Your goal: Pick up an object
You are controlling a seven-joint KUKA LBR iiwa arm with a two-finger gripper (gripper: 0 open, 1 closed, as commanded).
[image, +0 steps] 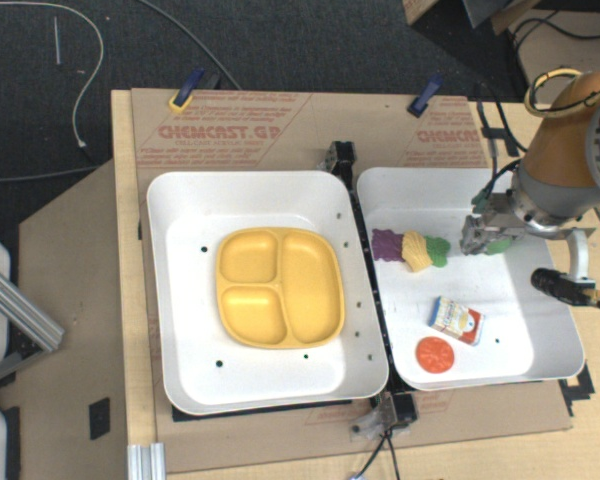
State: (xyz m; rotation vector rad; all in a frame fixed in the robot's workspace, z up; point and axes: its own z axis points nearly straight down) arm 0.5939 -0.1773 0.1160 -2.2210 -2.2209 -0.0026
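My gripper (477,236) hangs low over the right bin (510,363), near its upper right part. A green thing (496,247) shows just under it; I cannot tell whether the gripper touches it. To the left of the gripper lie a purple piece (386,244), a pale yellow corn-like piece (415,252) and a green piece (438,250), bunched together. Nearer the front are a small white, blue and red packet (455,320) and a red round disc (435,355).
The left bin (180,218) holds a yellow divided plate (280,286). A black part of the arm (565,286) juts over the right bin's right side. Cardboard (280,123) lies under both bins, with clamps at the back edge.
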